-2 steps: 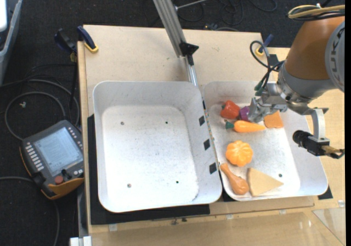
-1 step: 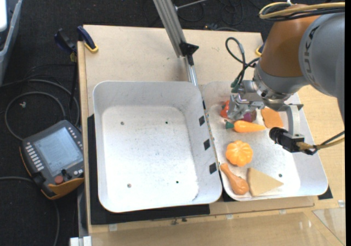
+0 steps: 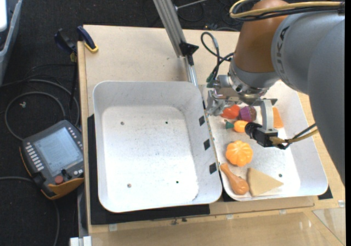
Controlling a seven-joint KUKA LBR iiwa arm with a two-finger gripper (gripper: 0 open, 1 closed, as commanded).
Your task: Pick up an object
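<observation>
My gripper [image 3: 241, 117] hangs low over the back of the right bin [image 3: 307, 146], its fingers spread apart and open. Between them, resting in the bin, lie a small red-orange piece [image 3: 231, 112] and a purple piece [image 3: 248, 113], with a small yellow piece [image 3: 239, 126] just in front. Nothing looks lifted. Nearer the front sit an orange pumpkin-shaped toy [image 3: 239, 152], an orange carrot-like piece [image 3: 235, 180] and a tan wedge [image 3: 264, 181]. An orange piece [image 3: 277, 118] shows right of the gripper.
The left bin [image 3: 109, 96] stands beside the right one, sharing a raised middle rim [image 3: 207, 129]. A slanted metal pole [image 3: 170, 14] rises behind the bins. A cable with a black plug [image 3: 262, 135] hangs from the wrist over the right bin.
</observation>
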